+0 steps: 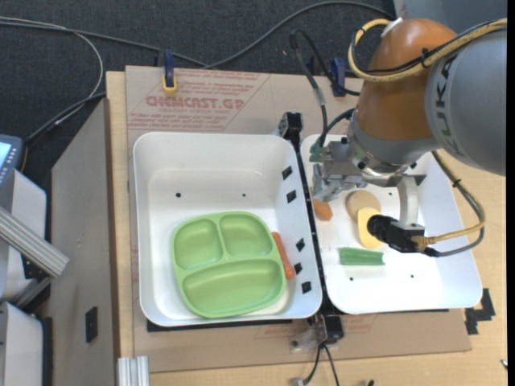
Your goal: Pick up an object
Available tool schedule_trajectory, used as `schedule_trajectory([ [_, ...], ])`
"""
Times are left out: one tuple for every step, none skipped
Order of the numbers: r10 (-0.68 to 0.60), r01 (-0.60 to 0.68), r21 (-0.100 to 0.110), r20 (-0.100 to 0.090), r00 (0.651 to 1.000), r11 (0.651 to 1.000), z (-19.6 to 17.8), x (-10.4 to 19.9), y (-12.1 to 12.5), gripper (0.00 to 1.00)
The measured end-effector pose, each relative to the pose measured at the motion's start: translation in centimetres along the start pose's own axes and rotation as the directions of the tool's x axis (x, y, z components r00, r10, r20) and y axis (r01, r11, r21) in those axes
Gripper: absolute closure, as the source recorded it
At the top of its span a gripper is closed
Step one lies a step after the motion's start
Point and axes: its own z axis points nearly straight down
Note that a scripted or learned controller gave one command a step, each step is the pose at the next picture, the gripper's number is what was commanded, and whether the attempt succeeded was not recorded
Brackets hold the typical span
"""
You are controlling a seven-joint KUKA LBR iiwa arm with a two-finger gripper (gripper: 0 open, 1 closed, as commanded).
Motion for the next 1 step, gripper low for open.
schedule_trajectory([
  [0.0,0.0,-0.001,0.0,1.0,1.0,-0.37,5.04,-0.77,1.0],
])
